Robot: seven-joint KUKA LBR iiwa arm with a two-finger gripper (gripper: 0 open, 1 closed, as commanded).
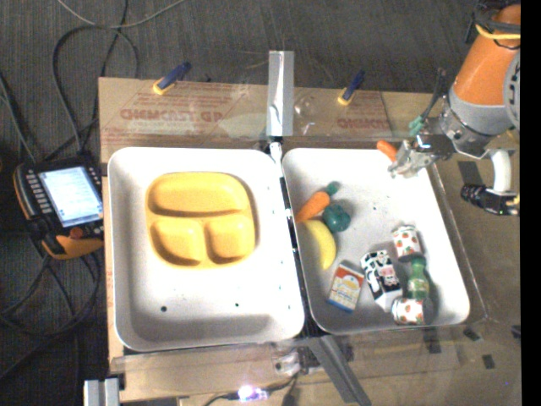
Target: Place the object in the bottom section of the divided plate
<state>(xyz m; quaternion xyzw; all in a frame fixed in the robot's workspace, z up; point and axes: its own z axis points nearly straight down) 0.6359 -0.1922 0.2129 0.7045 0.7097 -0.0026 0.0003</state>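
A yellow divided plate [202,218] lies in the left bin [135,311], with one wide section at the far side and two smaller sections at the near side. Nothing lies in the plate. My gripper [408,161] hovers over the far right corner of the right bin [452,252]. A small orange piece [385,149] shows just left of the gripper at the bin's far rim; whether it is held is unclear. In the right bin lie a toy carrot [312,205], a teal piece [336,217] and a banana [321,242].
The near right part of the right bin holds a small orange-and-blue carton [345,288], a black-and-white carton [382,271], strawberry-print cans [407,242] [408,310] and a green bottle [417,279]. A tablet [63,194] sits left of the bench. Clamps and tape mark the far edge.
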